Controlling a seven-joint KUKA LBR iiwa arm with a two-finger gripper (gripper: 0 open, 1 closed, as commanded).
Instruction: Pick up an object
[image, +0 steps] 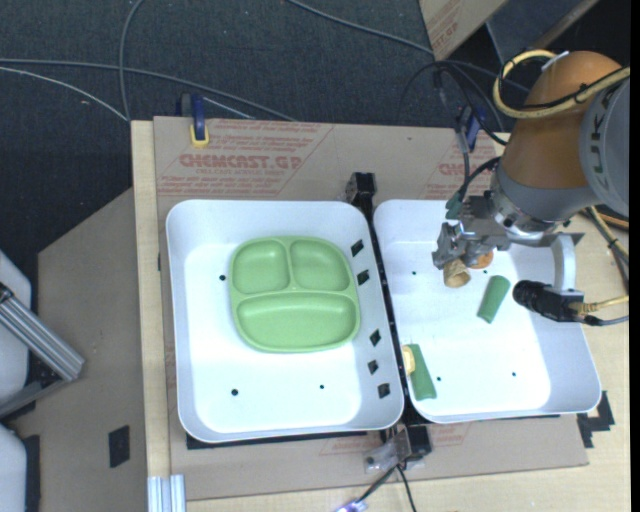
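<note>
i'm looking down on the bench from my one fixed camera. the board (300, 150) under the bins is brown, and along its far edge i can read red print, "chemcast gp", a bit faded; a second patch of red print near the far right corner is partly covered and i can't make it out. a blue and yellow clamp (200, 118) grips the board's far edge near the left corner.

the left bin (190, 330) holds a pale green divided plate (294, 294), two small compartments on the far side and one long one on the near side, sitting roughly mid-bin and a little toward the far edge.

in the right bin (550, 380) i see three things. a small tan piece, cork-like (457, 275), lies near the far edge, toward the left half of that bin. a green cylinder (492, 299) lies tilted just right of it and a little nearer to me. a second green piece with a yellow tip (419, 371) lies at the near left corner, close against the dividing wall.

the arm comes in from the right, and the gripper (462, 252) hangs right over the tan piece, fingertips at its top or just above it. from this angle i can't tell how far apart the jaws are or whether anything is caught between them. the letters "uk" show on the arm's grey casing at the right.
</note>
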